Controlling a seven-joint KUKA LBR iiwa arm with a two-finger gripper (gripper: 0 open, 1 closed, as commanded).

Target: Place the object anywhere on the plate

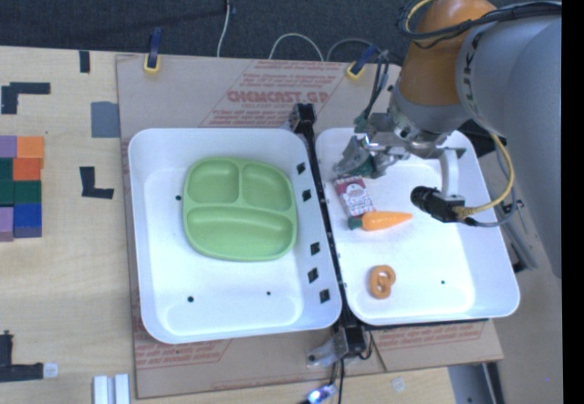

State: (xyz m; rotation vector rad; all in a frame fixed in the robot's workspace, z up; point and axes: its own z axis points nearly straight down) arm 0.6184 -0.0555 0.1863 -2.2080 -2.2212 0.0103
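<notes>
Green plate [240, 210] lies bare in the left bin [155, 302] — the gripper [358, 159], finger state unclear, hangs over the right bin's packet [355, 198], presumably lining up a pick.

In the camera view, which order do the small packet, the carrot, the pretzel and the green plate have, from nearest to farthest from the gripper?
Measured from the gripper in the right bin:
1. Small packet, directly below the gripper.
2. Carrot, a little lower, beside the packet.
3. Pretzel, near the right bin's front edge.
4. Green plate, in the left bin, across the divider.
</notes>
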